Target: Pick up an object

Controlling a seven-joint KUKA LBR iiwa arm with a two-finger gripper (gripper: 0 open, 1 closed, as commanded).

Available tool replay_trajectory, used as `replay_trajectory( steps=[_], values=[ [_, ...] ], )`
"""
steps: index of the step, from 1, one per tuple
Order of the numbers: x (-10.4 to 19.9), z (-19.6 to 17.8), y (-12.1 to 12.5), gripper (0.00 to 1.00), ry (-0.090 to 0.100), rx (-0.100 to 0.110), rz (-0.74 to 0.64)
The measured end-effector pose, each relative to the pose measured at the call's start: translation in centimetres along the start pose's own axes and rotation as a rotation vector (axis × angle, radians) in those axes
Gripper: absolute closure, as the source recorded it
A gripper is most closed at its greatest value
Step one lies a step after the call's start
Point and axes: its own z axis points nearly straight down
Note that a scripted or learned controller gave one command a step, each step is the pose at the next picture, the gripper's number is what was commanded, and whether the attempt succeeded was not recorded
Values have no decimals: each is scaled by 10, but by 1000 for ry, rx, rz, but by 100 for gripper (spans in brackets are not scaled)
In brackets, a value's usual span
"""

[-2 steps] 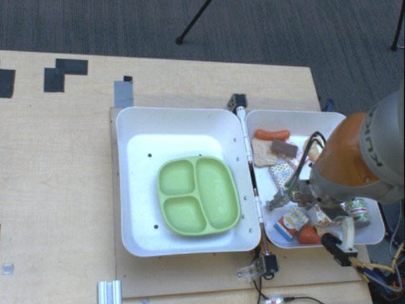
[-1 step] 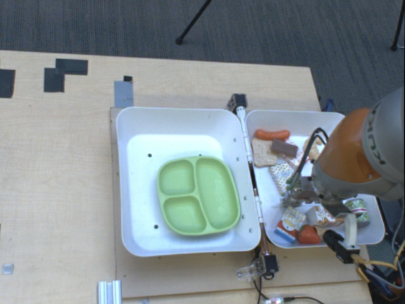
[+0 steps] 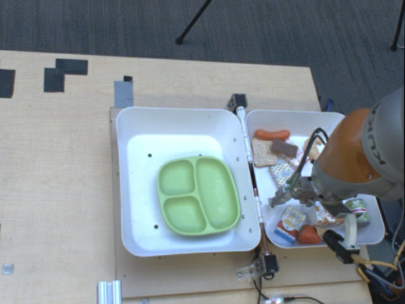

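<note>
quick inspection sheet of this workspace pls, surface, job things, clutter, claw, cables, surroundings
surface: light wooden bench with dark tape patches at its far left; two white bins side by side, left bin and right bin.
job's things: right bin holds an orange sausage-like piece, a bread slice, a red round item and small packets.
clutter: green divided plate lies in the left bin.
claw: claw hangs low over the right bin's items; finger state cannot be judged, no item seen held.
cables: black cable loops by the wrist; wires at the bench's near right.
surroundings: grey carpet, a thin dark stand leg.
</note>
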Motion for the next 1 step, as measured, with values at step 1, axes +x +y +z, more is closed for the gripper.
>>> replay_trajectory(
  steps=[1],
  values=[
    [1,-10,2,100,0,-4,-4]
  ],
)
